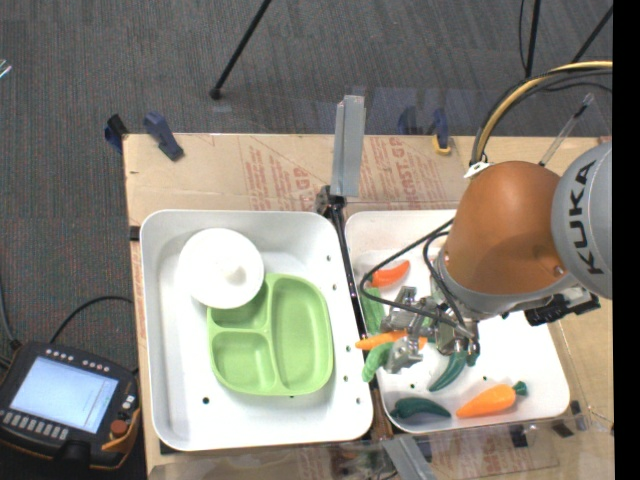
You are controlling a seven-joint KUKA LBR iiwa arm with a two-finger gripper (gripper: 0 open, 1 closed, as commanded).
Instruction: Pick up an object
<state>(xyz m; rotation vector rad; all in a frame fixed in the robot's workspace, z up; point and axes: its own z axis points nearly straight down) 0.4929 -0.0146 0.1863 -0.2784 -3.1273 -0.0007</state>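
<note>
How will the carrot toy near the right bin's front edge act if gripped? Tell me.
The carrot tapers to a point, so it may slip out toward the thin end. Its rounded body could roll. It looks like moulded plastic, probably stiff and light.

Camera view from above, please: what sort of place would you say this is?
Probably a robotics lab test cell. A KUKA arm reaches over two white bins of toy vegetables on a cardboard-covered bench; a teach pendant lies on the grey carpet.
</note>
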